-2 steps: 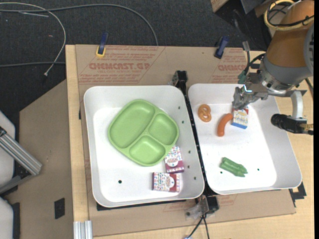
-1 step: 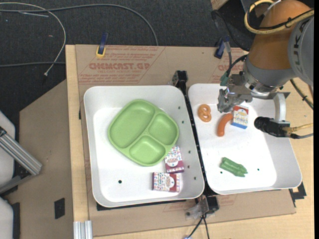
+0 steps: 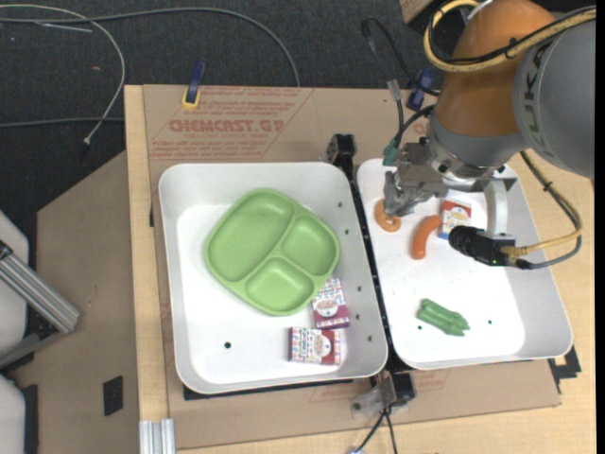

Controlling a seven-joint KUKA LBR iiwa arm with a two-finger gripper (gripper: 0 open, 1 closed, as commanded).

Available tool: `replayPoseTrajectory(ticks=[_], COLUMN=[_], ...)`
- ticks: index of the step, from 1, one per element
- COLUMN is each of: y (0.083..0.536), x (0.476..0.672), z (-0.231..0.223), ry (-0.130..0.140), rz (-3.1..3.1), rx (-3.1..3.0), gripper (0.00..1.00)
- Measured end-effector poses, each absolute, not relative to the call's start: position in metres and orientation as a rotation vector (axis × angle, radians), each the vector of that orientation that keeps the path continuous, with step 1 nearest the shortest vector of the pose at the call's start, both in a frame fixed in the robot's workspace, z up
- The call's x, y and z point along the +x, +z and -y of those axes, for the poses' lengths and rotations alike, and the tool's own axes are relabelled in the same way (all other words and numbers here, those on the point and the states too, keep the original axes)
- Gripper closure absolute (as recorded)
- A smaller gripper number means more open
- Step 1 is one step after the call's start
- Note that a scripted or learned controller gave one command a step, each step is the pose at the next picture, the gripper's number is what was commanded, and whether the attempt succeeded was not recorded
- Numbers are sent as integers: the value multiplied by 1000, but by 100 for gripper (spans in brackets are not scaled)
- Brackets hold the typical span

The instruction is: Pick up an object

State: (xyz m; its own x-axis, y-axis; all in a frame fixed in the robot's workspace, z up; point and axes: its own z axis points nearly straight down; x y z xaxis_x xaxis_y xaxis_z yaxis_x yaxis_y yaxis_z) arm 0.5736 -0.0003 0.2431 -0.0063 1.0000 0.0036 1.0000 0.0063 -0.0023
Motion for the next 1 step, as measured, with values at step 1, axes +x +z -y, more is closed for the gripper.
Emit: replayPoseTrajectory(ticks=[1], y=[244], x=[563], z=[-59], ry=[0], rz=[2226], rx=[-2210], gripper=[100])
